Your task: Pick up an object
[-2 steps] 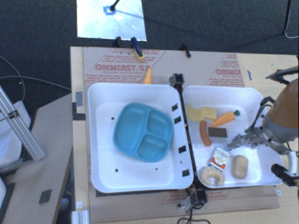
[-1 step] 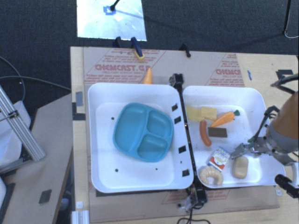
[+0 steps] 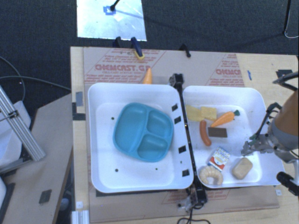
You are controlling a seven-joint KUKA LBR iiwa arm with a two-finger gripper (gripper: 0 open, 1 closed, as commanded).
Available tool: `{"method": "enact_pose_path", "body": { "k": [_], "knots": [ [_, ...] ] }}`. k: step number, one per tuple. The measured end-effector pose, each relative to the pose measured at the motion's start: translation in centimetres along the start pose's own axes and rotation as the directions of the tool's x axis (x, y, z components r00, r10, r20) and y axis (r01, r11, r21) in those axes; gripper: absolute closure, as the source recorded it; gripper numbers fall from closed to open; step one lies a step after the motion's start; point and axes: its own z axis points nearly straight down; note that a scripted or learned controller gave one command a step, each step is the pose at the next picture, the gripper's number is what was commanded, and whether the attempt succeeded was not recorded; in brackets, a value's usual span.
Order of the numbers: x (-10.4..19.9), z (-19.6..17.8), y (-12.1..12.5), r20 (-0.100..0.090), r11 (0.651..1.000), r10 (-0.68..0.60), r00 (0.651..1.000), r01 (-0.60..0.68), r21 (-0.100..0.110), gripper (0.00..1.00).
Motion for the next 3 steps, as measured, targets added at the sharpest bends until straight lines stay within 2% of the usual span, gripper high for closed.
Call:
{"method": "enact_pose_path", "body": {
  "k": [1, 2, 3],
  "knots": [
    [7.6, -6.2, 3.8, -0.002, 1.000, -0.011, 1.000, 0.011, -0.002, 1.00],
    [12.9, -9.0, -0.2, -0.004, 1.000, -0.009, 1.000, 0.009, 0.006, 1.00],
    [19.5, -13.2, 0.0, -0.003, 1.000, -0.011, 1.000, 0.011, 0.000, 1.00]
  ]
}}
